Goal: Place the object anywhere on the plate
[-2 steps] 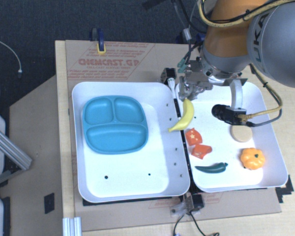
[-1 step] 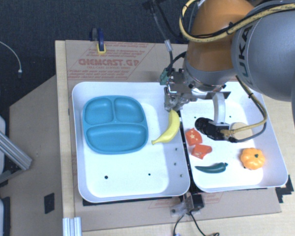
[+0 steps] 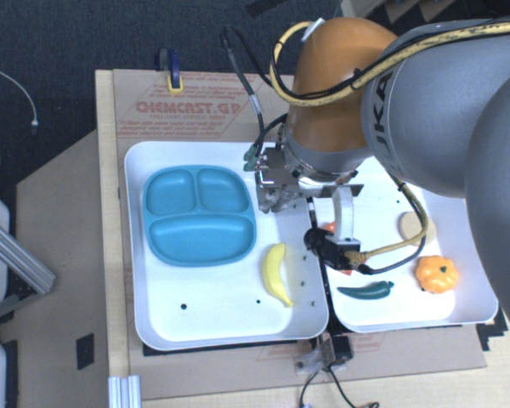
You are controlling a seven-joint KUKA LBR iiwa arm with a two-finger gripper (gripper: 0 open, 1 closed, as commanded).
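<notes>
- The left bin [image 3: 212, 311] holds the blue plate [image 3: 200, 215], a divided dish with three shallow wells. It lies flat in the bin's left half with nothing on it.
- The banana [image 3: 277, 274] lies just beside the plate's lower right corner, on the bin floor and apart from the plate. Being the loose thing nearest the plate, it is most likely the object to move. It looks like a small toy fruit, so probably light, fairly stiff and not fragile, with a smooth skin that could slip.
- The banana is curved and runs roughly top to bottom in the camera view, tapering at both ends. The best hold is likely across its thick middle, closing on the two long sides. A grip near a tip would probably let it swing or squirt out.
- The gripper [image 3: 270, 201] hangs above the bin's right wall, up from the banana and just right of the plate. The wrist hides it, so I cannot tell how far open it is or whether it has hold of anything.
- The right bin [image 3: 370, 212] holds a dark green chilli [image 3: 365, 290] near its front edge, a pale round piece [image 3: 408, 224] further back, and an orange pumpkin [image 3: 436, 273] at the right. All are well apart from the plate.
</notes>
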